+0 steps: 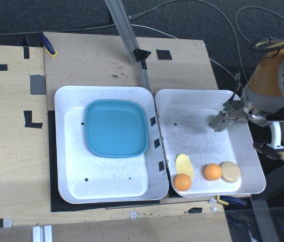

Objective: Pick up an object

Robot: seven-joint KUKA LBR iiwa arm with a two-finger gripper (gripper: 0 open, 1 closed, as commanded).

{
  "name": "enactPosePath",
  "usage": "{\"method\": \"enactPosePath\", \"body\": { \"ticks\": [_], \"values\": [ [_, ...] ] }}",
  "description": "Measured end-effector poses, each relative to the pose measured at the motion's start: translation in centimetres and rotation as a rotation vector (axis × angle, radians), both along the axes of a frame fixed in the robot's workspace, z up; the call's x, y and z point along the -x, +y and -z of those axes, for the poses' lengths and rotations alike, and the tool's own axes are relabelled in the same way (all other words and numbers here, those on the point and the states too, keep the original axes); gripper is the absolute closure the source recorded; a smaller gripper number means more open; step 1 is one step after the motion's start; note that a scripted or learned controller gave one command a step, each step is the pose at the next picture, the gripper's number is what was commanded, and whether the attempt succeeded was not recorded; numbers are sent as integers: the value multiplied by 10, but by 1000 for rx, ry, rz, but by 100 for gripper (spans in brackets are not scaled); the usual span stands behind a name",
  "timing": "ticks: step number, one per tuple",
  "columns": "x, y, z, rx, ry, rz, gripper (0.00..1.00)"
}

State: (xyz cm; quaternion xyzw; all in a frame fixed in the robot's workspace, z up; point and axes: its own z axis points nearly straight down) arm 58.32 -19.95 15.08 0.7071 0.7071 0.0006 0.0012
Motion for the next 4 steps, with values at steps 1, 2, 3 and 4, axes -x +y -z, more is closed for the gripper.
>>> {"method": "enactPosePath", "body": {
  "ticks": [1, 2, 3, 4],
  "values": [
    [-3, 4, -43, 0, -1, -1, 100],
    [-4, 4, -62, -1, 1, 0, 100],
    [-2, 54, -73, -2, 2, -4, 100],
    [4, 112, -65, -2, 3, -4, 100]
  ]
}}
